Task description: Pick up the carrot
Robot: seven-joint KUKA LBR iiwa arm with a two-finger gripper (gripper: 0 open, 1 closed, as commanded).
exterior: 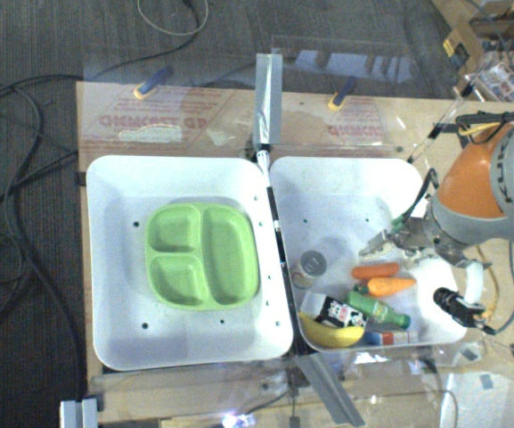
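The carrot, orange and tapered, lies in the right bin near its front right. A second, redder orange stick-shaped item lies just behind it, almost touching. My gripper hangs low over the bin, right behind these two items and slightly to their right, with nothing visibly in it. The grey arm with its orange band reaches in from the right.
A green bottle, a banana, a black-and-white packet and a grey round piece crowd the right bin's front. A green divided plate sits in the left bin. The divider runs between the bins.
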